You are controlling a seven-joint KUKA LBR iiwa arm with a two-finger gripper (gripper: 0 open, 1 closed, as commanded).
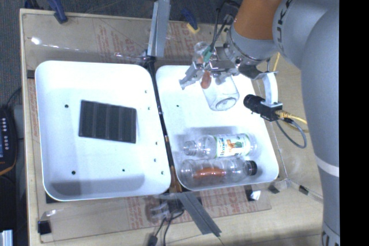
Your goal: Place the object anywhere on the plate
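Observation:
A dark grey ridged plate (108, 121) lies flat in the middle of the left bin (52, 170). A clear plastic cup (222, 93) sits tilted at the back of the right bin (173, 95), with its round base turned toward the camera. My gripper (200, 76) is right against the cup's upper left side, at its rim end. The cup's clear wall and the wrist hide how the two meet, so I cannot tell whether the cup is held.
Two clear plastic bottles lie side by side at the front of the right bin: one with an orange-and-green label (222, 146), one with a dark cap (216, 170). A raised divider (160, 118) separates the bins. A black cable fitting (260, 106) hangs beside the cup.

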